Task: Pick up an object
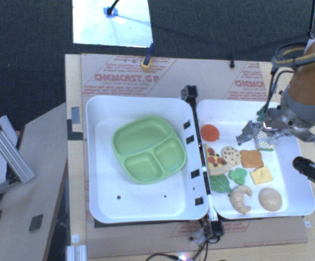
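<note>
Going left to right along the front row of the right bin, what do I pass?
Green leafy piece → croissant → pale egg-shaped piece, nearest the bin's right wall.

The bench (pixel 124 72), faced with printed cardboard, carried two shallow white bins side by side. The right bin (pixel 304 200) sat directly beneath the claw (pixel 249 133); the left bin (pixel 100 200) lay well off to the claw's left, their rims touching.
</note>
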Controlling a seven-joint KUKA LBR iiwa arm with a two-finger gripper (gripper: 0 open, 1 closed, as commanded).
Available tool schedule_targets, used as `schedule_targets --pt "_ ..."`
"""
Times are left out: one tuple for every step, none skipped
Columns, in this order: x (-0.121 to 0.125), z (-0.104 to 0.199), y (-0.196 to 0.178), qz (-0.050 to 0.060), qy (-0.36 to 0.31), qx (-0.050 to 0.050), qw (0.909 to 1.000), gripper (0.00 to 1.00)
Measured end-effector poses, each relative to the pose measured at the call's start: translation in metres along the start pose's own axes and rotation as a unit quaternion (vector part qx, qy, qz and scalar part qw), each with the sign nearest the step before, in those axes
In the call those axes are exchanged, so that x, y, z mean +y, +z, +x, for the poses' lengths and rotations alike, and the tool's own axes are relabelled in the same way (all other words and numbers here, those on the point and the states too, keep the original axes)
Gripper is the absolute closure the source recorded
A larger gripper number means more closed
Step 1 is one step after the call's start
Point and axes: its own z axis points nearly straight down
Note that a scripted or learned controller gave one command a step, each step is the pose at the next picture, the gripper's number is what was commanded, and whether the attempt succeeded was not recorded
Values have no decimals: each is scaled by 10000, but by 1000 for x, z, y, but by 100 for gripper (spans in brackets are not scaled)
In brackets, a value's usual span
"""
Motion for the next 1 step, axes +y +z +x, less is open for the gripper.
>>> schedule_targets --pt "2 0 -6 -57 -11 -7 10000 0"
